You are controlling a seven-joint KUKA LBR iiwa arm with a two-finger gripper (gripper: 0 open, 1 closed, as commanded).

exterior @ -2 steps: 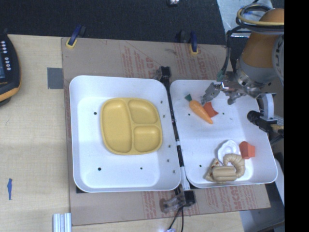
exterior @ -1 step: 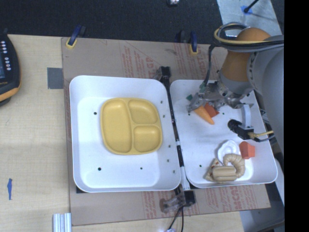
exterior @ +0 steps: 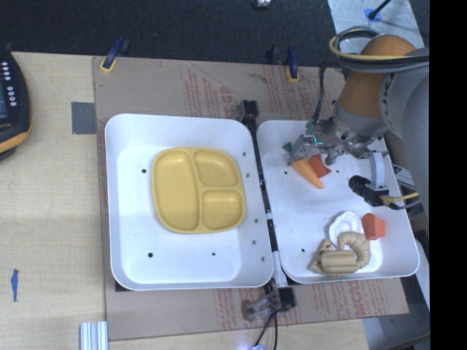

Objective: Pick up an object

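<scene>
The left bin (exterior: 117,195) is blocked in its middle by a yellow divided plate (exterior: 197,189); open white floor rings it, widest along the bottom and down the left side. In the right bin (exterior: 299,224), the arm (exterior: 372,86) and gripper (exterior: 310,148) fill the upper right of the frame and overhang the bin's top. An orange wedge (exterior: 312,170) lies just under the gripper. The lower right corner is crowded by a red block (exterior: 373,226), a white piece (exterior: 341,227) and tan curved pieces (exterior: 344,256), all close together. The bin's left half and centre lie open.
</scene>
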